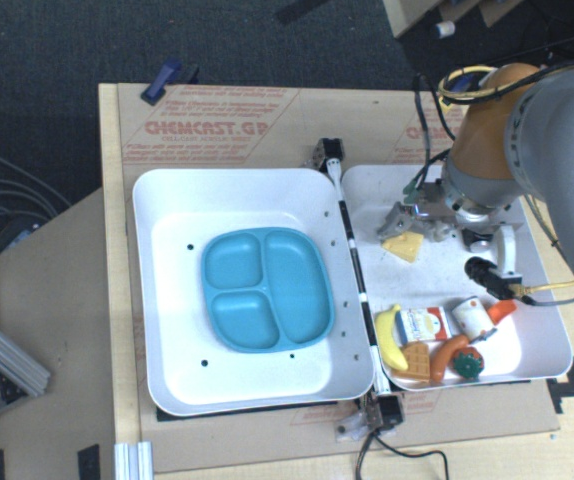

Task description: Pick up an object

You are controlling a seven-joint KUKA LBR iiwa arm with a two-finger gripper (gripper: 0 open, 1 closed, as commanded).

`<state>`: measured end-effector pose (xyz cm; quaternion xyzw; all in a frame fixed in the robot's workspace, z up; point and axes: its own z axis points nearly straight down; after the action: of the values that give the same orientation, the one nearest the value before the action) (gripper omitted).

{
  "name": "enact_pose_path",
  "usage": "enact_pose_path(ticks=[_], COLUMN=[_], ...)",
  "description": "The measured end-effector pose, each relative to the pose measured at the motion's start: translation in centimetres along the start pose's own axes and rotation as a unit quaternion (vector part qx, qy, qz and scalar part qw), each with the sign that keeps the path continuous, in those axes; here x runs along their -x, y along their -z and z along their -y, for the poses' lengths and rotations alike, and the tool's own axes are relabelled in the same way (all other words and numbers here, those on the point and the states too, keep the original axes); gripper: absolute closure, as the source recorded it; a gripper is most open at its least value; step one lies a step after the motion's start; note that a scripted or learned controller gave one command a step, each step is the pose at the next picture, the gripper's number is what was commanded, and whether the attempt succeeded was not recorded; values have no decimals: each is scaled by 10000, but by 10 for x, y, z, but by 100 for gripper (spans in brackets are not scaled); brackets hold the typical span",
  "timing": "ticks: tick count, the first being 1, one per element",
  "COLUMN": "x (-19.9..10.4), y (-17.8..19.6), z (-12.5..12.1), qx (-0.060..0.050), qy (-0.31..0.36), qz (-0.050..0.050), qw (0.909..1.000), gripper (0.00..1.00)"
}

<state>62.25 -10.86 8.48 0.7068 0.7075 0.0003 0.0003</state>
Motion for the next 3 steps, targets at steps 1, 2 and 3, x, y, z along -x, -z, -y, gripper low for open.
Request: enact_pose_path(ticks=[1, 2, 3], x=[1, 0, -13], y=[13, 12, 0], z=[-2, -1, -44], qx=[31, 21, -3], qy=[3, 3, 0], qz=[11, 11, 0], qw=[10000, 10000, 10000], gripper=[100, 0, 0])
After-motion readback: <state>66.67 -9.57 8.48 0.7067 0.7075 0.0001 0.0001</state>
